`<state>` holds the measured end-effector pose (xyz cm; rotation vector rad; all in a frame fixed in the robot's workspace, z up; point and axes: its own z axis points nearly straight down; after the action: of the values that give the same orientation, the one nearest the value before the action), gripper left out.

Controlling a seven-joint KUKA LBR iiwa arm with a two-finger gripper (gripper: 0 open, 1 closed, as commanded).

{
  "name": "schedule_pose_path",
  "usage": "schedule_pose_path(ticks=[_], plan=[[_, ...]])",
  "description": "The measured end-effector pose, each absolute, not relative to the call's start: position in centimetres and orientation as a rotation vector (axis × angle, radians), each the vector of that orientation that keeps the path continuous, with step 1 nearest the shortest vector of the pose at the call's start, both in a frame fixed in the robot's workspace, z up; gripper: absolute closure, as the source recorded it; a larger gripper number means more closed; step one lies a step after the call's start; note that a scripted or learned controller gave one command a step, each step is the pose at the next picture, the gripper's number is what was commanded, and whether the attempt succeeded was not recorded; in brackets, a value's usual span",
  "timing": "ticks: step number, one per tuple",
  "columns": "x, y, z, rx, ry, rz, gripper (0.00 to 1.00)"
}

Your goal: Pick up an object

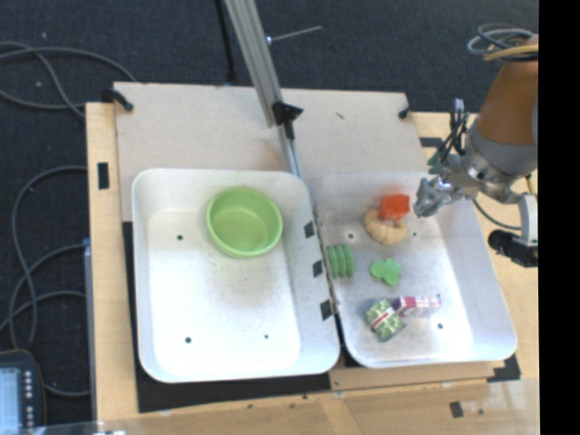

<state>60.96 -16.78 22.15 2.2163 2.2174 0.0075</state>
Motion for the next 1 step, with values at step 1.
schedule_pose_path(ticks=[1], plan=[[61.07, -16.82, 24.26, 2.215, 2.224, 0.005, 1.00]])
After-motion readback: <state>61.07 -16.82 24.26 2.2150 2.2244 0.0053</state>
